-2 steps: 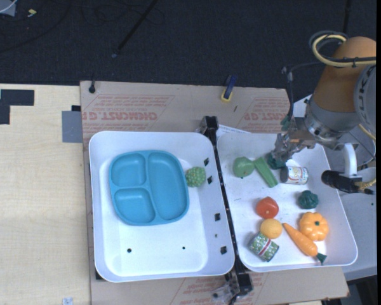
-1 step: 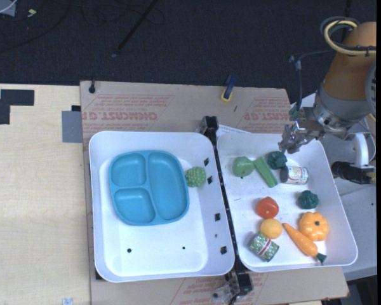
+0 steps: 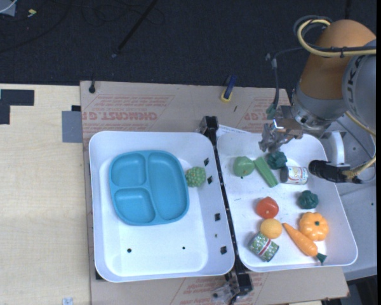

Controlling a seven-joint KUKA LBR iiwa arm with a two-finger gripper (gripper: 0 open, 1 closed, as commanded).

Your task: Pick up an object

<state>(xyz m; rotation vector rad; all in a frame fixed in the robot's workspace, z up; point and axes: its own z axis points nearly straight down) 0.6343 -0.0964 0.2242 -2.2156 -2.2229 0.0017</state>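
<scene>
My gripper (image 3: 272, 140) hangs over the back of the right bin (image 3: 343, 250), just above a dark teal toy (image 3: 278, 159). Whether it touches the toy I cannot tell. Next to that toy lie a green stick-shaped vegetable (image 3: 265, 171), a light green round vegetable (image 3: 244, 166) and a small white jar with a red label (image 3: 296, 174). Further forward sit a red tomato (image 3: 267, 207), a dark green broccoli (image 3: 307, 199), an orange pumpkin (image 3: 313, 225), a carrot (image 3: 301, 239), a yellow-orange ball (image 3: 271, 228) and a green can (image 3: 263, 246).
The left bin (image 3: 105, 253) holds a blue divided plate (image 3: 147, 187) and a pale green broccoli head (image 3: 195, 176) against its right wall. A black divider (image 3: 219, 196) runs between the bins. The arm fills the space at the back right.
</scene>
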